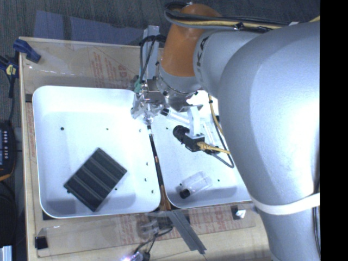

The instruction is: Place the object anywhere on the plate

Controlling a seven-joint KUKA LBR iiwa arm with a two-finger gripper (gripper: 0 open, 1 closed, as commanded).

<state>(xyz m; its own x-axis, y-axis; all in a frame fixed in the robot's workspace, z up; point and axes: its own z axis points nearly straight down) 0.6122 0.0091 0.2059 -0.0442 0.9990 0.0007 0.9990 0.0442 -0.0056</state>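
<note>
A dark ribbed square plate lies flat in the left bin, near its front. A small clear object with a black end rests on the floor of the right bin, close to the front wall. My gripper hangs over the back end of the divide between the two bins. It is well behind both the plate and the clear object and touches neither. The arm's large grey body covers most of the right bin.
The rims of the two bins meet in a narrow ridge running front to back. A black fitting with a yellow cable hangs off the wrist above the right bin. Blue clamps sit at the bench's back left corner.
</note>
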